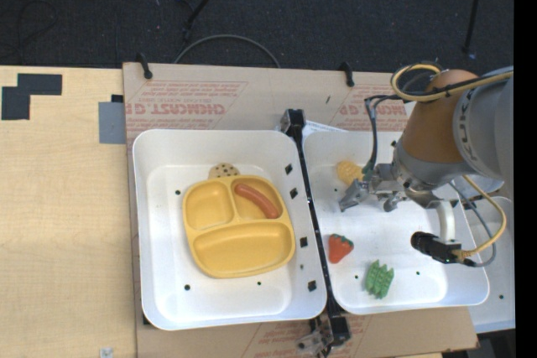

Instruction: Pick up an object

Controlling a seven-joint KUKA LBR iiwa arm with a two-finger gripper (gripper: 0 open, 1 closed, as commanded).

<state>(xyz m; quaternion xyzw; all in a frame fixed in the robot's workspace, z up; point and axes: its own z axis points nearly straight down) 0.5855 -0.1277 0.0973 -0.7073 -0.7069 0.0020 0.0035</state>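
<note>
Grey claw (359,197) hangs beside the yellow toy (348,172); cannot tell whether parted or together.

My table (59,205) has a pale wood surface. A cardboard sheet (210,101) lies on it, carrying the left bin (159,281) and right bin (470,293) side by side.

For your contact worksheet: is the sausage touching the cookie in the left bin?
Apart. The camera view shows the sausage lying inside the yellow tray, while the cookie sits outside its rim, tray wall between them.
</note>
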